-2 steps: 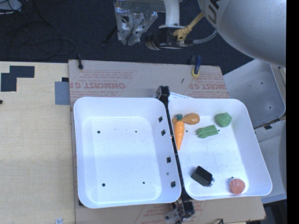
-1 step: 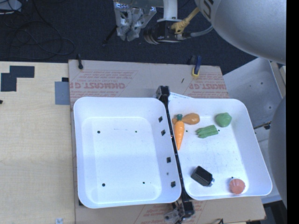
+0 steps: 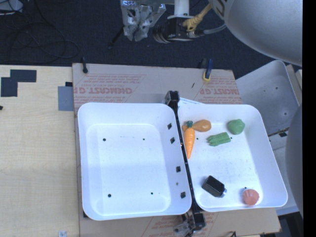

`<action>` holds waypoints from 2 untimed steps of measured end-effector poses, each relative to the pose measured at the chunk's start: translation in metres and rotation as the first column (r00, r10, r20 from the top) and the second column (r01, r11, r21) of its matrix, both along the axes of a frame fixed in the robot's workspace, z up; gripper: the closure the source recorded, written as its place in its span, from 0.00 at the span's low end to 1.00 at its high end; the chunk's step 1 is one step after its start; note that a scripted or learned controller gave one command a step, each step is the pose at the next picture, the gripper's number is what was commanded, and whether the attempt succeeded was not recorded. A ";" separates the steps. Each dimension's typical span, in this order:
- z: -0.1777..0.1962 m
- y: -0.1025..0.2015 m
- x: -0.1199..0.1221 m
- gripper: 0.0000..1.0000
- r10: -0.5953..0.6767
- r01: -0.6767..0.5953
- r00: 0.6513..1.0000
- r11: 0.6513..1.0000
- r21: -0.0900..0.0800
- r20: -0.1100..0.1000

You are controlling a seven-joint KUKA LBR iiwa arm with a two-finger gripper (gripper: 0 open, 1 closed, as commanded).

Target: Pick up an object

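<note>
Hand [image 3: 139, 21], metallic, grip state unclear, high above smooth tapered carrot [image 3: 189, 140], boxy black block [image 3: 214, 186].

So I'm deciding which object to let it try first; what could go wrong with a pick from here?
The carrot lies against the divider wall and touches the orange piece, so a grasp there may hit the wall or nudge both. The pink ball sits near the right bin's corner and could roll away. The gripper is well above the bins.

White bins [image 3: 89, 132], orange carrot [image 3: 189, 143], black block [image 3: 214, 186].
</note>
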State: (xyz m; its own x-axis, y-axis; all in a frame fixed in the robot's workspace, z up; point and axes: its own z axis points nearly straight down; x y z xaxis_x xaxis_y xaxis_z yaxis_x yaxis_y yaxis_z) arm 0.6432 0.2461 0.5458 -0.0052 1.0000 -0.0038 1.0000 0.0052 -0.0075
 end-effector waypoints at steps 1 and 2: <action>0.009 0.002 0.000 1.00 0.004 -0.004 1.000 1.000 -0.001 -0.003; 0.018 0.003 0.000 1.00 0.008 -0.008 1.000 1.000 -0.002 -0.004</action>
